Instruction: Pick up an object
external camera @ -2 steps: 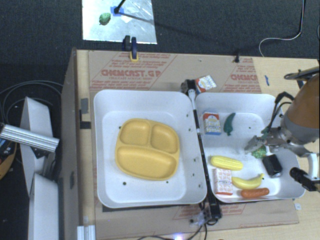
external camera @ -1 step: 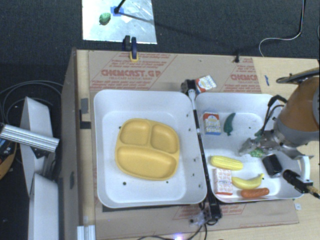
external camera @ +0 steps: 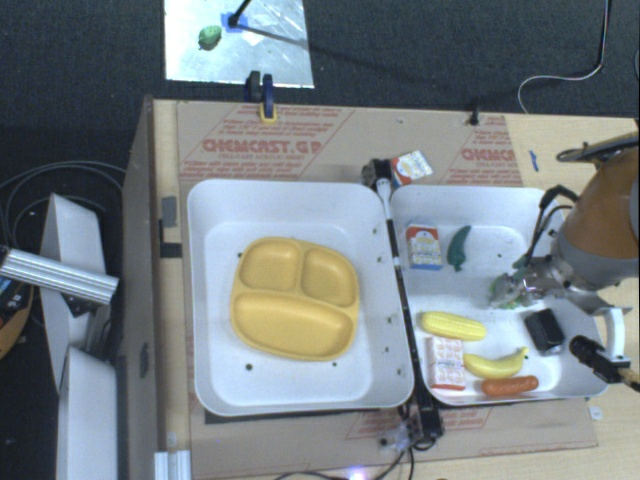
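over the right shallow white bin (external camera: 500,230) i see the two-finger gripper (external camera: 510,290), its opening unreadable from here, near the corn-shaped yellow toy (external camera: 452,324).

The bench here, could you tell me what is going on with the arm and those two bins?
The arm's gripper is down in the right bin, among a corn cob, a banana, a small carton and a black block. Nothing is visibly held. The left bin holds a yellow divided tray.
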`<state>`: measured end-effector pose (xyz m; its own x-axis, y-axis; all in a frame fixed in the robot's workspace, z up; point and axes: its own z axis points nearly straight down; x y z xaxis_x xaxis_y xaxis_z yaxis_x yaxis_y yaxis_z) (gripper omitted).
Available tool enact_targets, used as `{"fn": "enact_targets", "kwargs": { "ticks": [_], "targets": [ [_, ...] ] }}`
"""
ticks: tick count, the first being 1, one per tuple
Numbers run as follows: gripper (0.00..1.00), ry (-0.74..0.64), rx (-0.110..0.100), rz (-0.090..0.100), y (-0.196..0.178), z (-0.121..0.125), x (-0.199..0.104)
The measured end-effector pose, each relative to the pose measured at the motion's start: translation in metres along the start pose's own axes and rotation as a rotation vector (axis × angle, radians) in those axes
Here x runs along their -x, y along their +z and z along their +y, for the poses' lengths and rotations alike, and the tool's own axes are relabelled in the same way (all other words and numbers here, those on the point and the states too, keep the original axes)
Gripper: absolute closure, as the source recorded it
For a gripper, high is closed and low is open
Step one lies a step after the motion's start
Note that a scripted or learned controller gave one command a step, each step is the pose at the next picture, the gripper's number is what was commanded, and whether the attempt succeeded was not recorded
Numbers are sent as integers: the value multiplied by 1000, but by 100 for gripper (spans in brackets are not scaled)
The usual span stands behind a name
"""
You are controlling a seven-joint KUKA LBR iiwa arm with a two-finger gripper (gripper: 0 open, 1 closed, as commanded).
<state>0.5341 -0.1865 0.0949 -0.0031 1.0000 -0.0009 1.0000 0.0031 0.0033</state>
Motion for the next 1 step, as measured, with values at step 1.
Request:
{"fn": "enact_targets", "kwargs": {
  "ticks": [1],
  "targets": [
    [100, -2, 0, 1, -64, 14, -67]
  ]
}}
